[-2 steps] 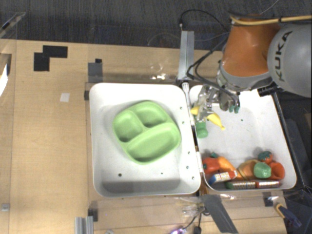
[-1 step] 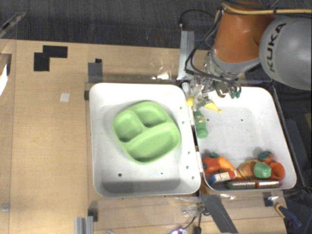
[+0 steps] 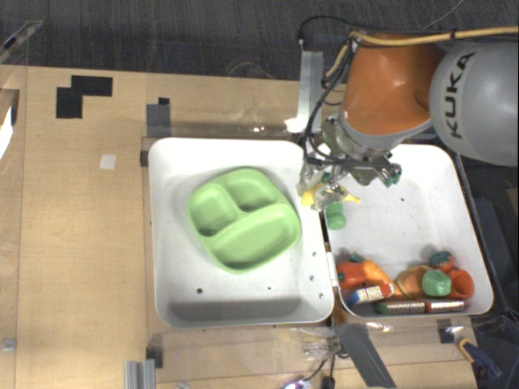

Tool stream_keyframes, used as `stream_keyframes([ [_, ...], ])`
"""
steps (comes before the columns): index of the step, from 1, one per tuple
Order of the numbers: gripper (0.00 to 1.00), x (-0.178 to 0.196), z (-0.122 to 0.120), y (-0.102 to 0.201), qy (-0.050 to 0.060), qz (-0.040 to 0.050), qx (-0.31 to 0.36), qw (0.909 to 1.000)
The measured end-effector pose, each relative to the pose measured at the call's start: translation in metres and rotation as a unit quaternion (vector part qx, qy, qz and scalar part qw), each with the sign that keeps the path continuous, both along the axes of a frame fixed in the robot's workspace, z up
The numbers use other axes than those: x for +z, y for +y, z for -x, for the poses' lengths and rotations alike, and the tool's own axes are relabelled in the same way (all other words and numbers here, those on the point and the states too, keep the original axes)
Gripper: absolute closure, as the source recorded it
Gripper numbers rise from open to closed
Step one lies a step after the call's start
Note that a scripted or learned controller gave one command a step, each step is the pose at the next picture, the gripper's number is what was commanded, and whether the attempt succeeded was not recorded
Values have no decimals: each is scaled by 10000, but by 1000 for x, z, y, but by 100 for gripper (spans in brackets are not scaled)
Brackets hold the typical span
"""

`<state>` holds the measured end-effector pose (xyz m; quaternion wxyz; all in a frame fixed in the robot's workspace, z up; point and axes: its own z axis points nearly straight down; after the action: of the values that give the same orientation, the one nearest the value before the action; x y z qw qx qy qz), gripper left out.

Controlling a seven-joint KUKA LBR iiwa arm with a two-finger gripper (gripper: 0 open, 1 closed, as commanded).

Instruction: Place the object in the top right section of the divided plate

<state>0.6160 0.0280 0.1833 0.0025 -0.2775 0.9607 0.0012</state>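
Observation:
The green divided plate (image 3: pixel 243 217) lies in the left bin (image 3: pixel 174 290), tilted, with two small sections at its far side and one large section at its near side. My gripper (image 3: pixel 328 191) hangs over the wall between the two bins, to the right of the plate. It is shut on a small green and yellow toy (image 3: pixel 334 215), whose green end sticks out below the fingers. The grey wrist with its orange band (image 3: pixel 385 79) hides the upper part of the gripper.
The right bin (image 3: pixel 422 177) holds a pile of toy foods along its near edge: orange pieces (image 3: pixel 361 274), a green piece (image 3: pixel 435 283) and a red-brown stick (image 3: pixel 422 305). A grey metal post (image 3: pixel 308 87) stands behind the bins.

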Motion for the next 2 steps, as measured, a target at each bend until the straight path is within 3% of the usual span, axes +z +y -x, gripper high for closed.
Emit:
stream_keyframes([
  [1, 100, 0, -55, 7, -10, -1, 493, 9988],
  [2, 100, 5, -35, 69, -9, -2, 1586, 9873],
])
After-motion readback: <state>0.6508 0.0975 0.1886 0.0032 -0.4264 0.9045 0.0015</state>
